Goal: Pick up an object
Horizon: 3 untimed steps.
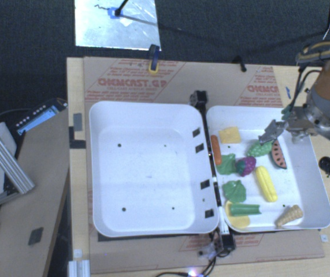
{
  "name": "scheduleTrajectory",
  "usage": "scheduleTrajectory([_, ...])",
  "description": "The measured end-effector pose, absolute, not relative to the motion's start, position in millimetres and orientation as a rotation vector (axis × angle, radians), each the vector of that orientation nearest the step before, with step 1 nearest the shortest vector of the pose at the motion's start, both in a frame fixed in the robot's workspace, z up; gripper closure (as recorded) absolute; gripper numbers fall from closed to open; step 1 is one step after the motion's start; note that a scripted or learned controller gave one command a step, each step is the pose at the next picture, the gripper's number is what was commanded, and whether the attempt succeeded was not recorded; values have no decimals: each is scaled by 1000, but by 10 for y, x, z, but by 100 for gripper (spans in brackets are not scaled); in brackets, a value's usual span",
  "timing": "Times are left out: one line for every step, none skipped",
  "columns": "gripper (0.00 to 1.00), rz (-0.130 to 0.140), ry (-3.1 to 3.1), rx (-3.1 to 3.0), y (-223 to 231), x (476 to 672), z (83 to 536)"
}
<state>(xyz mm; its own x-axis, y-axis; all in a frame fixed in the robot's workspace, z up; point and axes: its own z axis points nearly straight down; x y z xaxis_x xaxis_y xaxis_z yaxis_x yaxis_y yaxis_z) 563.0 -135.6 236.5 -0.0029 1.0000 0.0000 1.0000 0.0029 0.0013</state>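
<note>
Right bin point(321, 209), lower right of frame: holding toy foods.
- Yellow block point(230, 135), upper left corner of the group.
- Orange carrot point(215, 149), lying along the bin's left wall.
- Green leafy pieces point(227, 164), point(234, 190), centre left.
- Purple piece point(247, 165), just beside the upper leafy piece.
- Green vegetable point(260, 149), lying directly under the gripper.
- Watermelon slice point(278, 154), right of it.
- Corn cob point(266, 184), centre.
- Cone point(289, 214), lower right.

Left bin point(147, 166): sitting centre frame.

Gripper point(270, 133), right of frame: hovering over the green vegetable; finger state: cannot tell.
</note>
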Motion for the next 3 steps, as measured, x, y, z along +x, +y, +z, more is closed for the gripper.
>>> scheduleTrajectory([0,-12,2225,2231,-1752,5419,898])
scheduleTrajectory([100,2,2222,2216,-1736,5473,1090])
scheduleTrajectory([100,9,2233,2205,-921,5933,1257])
